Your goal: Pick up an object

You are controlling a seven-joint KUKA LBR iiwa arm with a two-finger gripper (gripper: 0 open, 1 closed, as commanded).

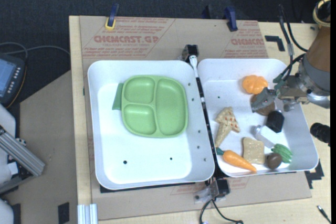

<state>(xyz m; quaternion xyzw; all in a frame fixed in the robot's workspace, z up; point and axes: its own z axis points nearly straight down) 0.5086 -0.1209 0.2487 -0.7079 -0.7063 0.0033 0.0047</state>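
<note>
The right bin (220, 73) holds several small toys: an orange lump (254, 84), a tan pizza-like wedge (227, 122), a carrot (238, 160), a beige toast piece (253, 149), a pale block (264, 137), a green piece (282, 151) and a brown ball (273, 160). My gripper (268, 112) hangs over the right half of this bin, just below the orange lump and above the pale block. Its grey finger and its black finger stand apart, open, with nothing between them.
The left bin (105, 128) carries a green divided plate (155, 105) in its upper middle. A black divider rail (202, 113) runs between the two bins. The arm's grey body (315, 78) reaches in from the right.
</note>
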